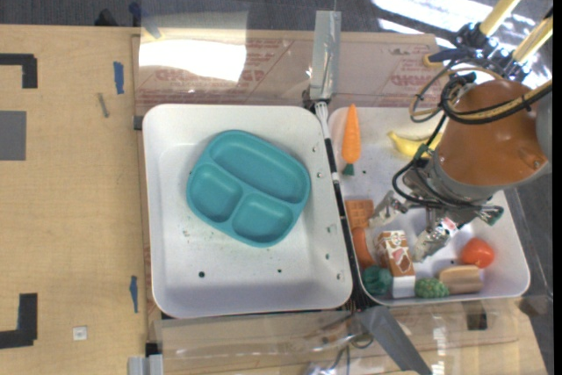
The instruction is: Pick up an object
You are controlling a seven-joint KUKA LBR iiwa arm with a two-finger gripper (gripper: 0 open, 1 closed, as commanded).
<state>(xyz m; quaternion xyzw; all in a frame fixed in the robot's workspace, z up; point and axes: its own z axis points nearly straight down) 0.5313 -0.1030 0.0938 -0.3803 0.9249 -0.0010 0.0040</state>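
The tool (436,228) is hanging low in the right bin (512,281), at the lower right of the frame, just above a small printed carton (394,250); whether its grip is open or closed I cannot tell. Nothing is visibly being held. Toy foods are crowding the bin's lower edge: a tomato (478,253), a bread roll (460,277), a broccoli (430,287). For a clean pick, it is probably best to descend straight onto one item standing apart from its neighbours, such as the carrot (350,135) at upper centre.

Arm: broad glossy orange band (487,134) above the wrist, with black cables (465,101) looped across it. Below sits a grey metal wrist section (457,189). Two-finger gripper (421,228): silver metal with black parts.
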